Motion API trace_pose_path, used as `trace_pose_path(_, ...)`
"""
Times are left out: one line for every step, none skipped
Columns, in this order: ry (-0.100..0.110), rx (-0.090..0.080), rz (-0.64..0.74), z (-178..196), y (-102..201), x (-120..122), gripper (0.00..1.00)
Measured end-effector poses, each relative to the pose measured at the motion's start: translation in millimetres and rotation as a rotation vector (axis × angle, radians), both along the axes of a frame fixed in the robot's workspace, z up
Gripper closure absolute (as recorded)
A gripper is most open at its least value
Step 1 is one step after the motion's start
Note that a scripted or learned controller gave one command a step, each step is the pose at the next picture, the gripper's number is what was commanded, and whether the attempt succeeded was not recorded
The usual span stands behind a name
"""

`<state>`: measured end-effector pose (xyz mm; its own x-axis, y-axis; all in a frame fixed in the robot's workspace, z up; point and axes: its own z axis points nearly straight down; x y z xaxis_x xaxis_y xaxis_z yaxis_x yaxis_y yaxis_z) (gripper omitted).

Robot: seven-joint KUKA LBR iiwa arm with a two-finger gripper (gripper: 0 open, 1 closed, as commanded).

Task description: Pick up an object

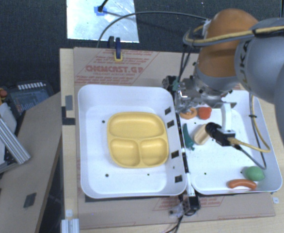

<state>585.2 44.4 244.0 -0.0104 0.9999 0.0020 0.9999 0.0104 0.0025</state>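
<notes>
In the right bin [268,149] lie several small things. An orange ring-shaped piece [188,113] and a red-orange piece [204,112] sit near the bin's back left. A beige piece [200,135] lies further forward, with a thin teal piece [187,140] just to its left. A green ball [254,173] and an orange-red sausage shape [241,183] rest at the front right corner. My gripper [183,100] hangs over the back left of this bin, right above the orange ring piece. The wrist hides most of it.
The left bin [91,130] holds a yellow divided plate [136,139]. A ridge with black clips [177,144] separates the two bins. The grey arm [268,57] crosses over the right bin's back right.
</notes>
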Motion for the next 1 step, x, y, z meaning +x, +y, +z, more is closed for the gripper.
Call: trace_pose_path(0.0, 0.0, -0.001, -1.5, 43.1, -4.5, 1.0)
